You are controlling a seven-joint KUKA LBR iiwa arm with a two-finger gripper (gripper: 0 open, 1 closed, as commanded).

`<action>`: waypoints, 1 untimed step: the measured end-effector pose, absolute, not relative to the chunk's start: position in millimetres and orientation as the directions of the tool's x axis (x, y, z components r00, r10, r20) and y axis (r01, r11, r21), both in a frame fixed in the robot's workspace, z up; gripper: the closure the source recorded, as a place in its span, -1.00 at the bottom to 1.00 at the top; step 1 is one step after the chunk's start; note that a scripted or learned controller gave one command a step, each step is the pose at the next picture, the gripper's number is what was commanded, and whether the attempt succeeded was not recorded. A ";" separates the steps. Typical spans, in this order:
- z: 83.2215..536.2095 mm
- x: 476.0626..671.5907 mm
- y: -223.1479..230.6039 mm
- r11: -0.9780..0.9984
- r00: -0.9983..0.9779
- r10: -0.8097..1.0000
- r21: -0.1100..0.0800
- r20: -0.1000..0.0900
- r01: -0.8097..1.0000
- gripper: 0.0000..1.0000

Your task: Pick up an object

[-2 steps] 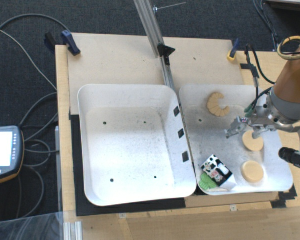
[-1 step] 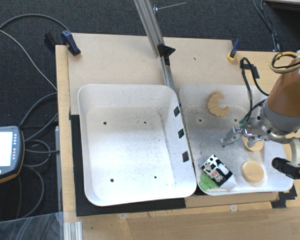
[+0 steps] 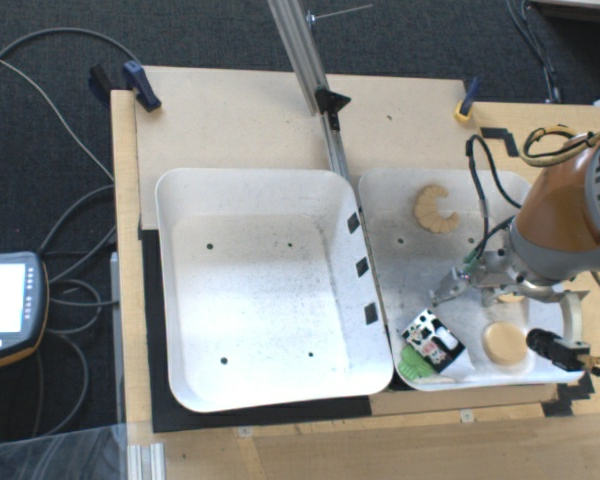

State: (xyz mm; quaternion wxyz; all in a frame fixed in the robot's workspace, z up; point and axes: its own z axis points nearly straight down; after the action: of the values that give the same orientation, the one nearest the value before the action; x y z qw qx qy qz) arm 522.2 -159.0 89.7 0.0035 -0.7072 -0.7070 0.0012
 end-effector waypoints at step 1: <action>103.5 524.1 -159.3 0.000 0.000 1.000 0.001 0.001 1.000 1.00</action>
State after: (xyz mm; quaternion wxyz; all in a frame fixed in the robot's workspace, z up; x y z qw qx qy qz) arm 524.1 -159.3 103.5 0.0002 -0.7070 -0.7072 -0.0008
